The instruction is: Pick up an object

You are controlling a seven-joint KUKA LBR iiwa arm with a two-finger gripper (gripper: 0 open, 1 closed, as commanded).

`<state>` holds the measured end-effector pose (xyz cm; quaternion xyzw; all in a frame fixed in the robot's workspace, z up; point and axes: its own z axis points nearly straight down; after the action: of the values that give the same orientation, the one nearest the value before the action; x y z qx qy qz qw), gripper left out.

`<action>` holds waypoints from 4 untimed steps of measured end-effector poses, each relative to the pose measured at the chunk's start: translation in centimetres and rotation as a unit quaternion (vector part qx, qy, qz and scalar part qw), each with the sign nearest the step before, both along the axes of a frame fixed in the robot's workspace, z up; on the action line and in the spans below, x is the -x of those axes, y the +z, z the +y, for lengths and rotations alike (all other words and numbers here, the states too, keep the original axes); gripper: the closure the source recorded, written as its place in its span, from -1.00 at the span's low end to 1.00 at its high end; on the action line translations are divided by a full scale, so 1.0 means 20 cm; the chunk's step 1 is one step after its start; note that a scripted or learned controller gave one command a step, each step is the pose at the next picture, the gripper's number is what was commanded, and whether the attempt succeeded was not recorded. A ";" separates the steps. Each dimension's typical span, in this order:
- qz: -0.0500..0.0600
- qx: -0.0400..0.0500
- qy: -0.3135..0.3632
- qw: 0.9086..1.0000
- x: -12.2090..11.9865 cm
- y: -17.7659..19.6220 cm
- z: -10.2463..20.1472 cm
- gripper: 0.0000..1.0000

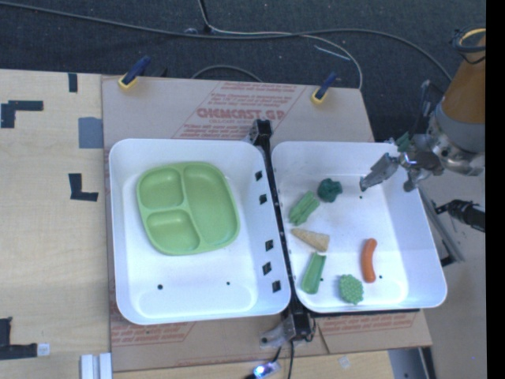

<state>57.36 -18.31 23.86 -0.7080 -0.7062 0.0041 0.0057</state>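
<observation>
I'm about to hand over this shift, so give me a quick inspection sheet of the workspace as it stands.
Surface: two white bins, left bin and right bin, on a cardboard sheet.
Job's things: in the right bin, dark green broccoli, two green pieces, beige wedge, orange sausage, bumpy green lump.
Clutter: green divided plate in the left bin.
Grippers: gripper open above the right bin's far right part, holding nothing.
Cables: black cable on the dark floor.
Surroundings: two yellow-blue clamps.

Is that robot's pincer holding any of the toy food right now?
No. The pincer is open with nothing between its fingers, above the right bin; the dark green piece lies apart from it.
</observation>
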 end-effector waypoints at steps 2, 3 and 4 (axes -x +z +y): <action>-0.003 0.001 0.002 1.000 0.00 -0.28 0.03 -1.00; -0.004 0.001 0.002 1.000 0.00 -0.52 0.07 -1.00; -0.007 0.002 0.002 1.000 0.00 -0.78 0.07 -1.00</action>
<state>57.36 -16.84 8.24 -0.7065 -0.7077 0.0010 -0.0004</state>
